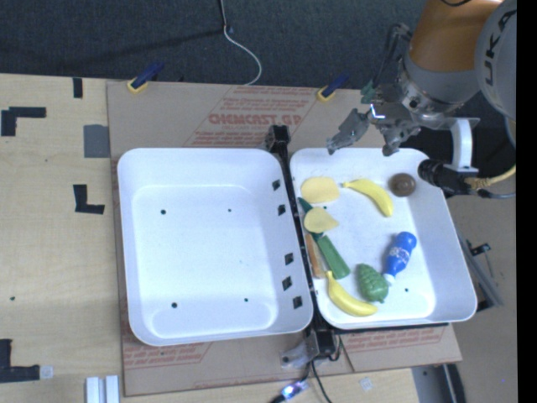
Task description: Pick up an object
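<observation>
We see the gripper hanging above the far rim of the right bin, its two fingers spread wide with nothing between them and touching nothing. Nearest us in that bin lie a banana, a green bumpy toy, a blue bottle and a green stick. Farther back sit two pale yellow pieces, a second banana and a brown ball, all below the gripper. The left bin lies beside it.
</observation>
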Tool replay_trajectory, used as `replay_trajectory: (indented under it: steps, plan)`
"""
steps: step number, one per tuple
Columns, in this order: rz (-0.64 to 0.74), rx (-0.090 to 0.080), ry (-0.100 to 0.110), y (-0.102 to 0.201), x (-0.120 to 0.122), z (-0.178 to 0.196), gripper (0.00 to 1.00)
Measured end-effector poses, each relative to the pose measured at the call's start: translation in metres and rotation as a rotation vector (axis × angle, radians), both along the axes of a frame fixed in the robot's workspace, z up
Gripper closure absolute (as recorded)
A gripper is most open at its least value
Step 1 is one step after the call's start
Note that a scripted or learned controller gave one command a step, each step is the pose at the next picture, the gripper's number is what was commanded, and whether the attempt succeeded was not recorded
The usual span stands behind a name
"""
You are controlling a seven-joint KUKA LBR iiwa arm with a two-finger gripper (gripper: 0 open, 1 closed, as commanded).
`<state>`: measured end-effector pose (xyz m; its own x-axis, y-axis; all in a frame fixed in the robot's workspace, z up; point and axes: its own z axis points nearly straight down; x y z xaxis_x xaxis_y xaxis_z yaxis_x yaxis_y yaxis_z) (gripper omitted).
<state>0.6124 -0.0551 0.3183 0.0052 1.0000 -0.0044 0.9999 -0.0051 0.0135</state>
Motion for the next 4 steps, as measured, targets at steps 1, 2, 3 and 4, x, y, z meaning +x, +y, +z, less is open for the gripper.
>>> replay_trajectory:
  steps: [1,2,3,4]
  plan:
    - [0.006,0.0,-0.005,-0.022,0.016,0.227,0.0]
    - [0.013,0.007,0.019,0.048,-0.079,0.178,0.0]
    - [0.008,0.003,0.014,0.044,-0.075,0.19,1.0]
    - [0.001,0.0,0.01,-0.016,0.008,0.216,1.0]
